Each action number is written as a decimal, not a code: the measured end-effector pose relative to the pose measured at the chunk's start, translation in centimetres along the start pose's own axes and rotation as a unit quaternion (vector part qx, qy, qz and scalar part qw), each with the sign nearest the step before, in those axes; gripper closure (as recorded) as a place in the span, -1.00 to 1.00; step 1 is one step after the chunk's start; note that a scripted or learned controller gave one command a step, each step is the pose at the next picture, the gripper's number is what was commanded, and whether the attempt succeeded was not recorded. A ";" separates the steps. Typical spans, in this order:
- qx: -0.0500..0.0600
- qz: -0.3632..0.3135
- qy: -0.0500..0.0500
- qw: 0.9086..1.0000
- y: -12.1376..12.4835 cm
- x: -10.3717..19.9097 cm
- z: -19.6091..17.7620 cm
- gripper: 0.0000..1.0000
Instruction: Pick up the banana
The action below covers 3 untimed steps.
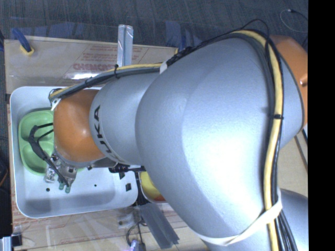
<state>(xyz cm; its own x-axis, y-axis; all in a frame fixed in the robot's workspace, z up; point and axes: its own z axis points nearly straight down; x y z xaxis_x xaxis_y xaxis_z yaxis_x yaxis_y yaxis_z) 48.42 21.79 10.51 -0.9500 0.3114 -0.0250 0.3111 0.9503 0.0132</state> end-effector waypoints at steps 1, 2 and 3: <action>-0.001 -0.097 0.001 0.995 0.0 -0.1 0.6 1.00; 0.005 -0.216 0.014 0.976 0.2 -1.1 -2.7 1.00; 0.011 0.079 0.017 0.997 0.0 0.2 -0.4 1.00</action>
<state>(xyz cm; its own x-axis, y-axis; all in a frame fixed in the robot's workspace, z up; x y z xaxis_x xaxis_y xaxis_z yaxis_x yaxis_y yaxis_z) 48.19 21.84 10.91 -0.8896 0.4567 0.0089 0.4566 0.8896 -0.0080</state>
